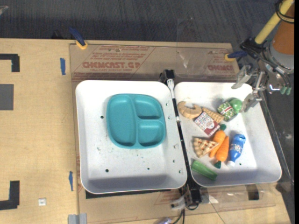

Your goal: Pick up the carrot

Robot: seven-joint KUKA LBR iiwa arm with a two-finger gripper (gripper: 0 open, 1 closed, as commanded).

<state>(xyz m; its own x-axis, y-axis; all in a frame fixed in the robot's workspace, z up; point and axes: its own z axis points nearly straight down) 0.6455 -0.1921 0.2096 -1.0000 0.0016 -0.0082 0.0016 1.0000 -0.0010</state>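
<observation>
The orange carrot (223, 149) with a green stub at its near end lies in the right bin (268, 171), just right of the bin's middle. It rests between a waffle-patterned wedge (202, 146) and a blue bottle (237, 147). My gripper (248, 87) hangs over the bin's far right corner, well behind the carrot. Its fingers are open with nothing between them.
Crowded around the carrot are a green can (230, 108), a red packet (205, 122), a tan pretzel-like piece (188, 109) and a green cucumber (203, 169). In the left bin (88, 162) sits a teal divided plate (137, 120).
</observation>
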